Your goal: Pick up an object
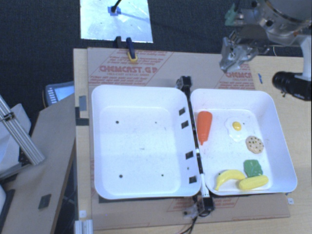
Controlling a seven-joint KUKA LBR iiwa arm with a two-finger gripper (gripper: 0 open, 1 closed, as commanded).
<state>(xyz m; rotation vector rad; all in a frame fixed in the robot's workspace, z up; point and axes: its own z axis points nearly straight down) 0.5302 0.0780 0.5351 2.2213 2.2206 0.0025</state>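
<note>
Nearest, along front wall of right bin [280, 130]: yellow banana [227, 177], yellow lemon-like piece [253, 182] just beside it, green piece [252, 166] right behind, touching or nearly so. Further back: round speckled cookie [254, 144], then fried egg [236, 128], white with yellow yolk. Orange carrot [204, 126] by left wall, tapering toward front. 6 items, all lying loose. Left bin [97, 130] alongside, sharing divider. Farthest: gripper [233, 62] above bench beyond right bin, well apart from items; claw state cannot be told.
</note>
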